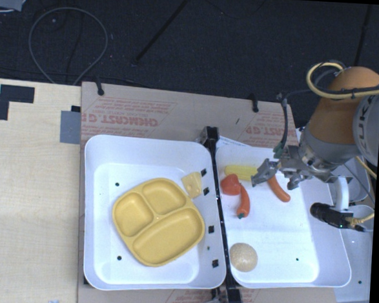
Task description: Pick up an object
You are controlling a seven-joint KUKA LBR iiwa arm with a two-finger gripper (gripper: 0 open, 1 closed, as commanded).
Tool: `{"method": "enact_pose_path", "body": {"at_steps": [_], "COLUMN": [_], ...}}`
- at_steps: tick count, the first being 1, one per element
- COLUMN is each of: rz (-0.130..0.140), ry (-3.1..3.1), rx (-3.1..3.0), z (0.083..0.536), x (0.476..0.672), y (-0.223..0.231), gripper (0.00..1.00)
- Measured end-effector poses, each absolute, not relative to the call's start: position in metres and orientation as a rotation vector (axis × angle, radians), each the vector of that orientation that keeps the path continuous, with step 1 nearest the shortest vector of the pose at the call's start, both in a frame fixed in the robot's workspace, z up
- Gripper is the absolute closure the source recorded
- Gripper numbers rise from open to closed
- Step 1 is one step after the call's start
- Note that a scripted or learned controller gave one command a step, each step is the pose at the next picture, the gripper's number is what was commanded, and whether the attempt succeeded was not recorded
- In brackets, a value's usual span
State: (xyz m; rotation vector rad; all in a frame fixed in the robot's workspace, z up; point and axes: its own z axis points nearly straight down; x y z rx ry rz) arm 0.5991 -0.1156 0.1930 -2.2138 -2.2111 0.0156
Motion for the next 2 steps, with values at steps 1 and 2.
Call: {"method": "enact_pose_path", "body": {"at_steps": [1,2], "rz": [0.003,0.007], "ry": [-2.220,-2.217], "rx": [-2.219,-2.215], "z": [0.200,0.146], "x": [0.602,0.599], "y": [-0.116,-0.106], "gripper": [0.00,0.00]}}
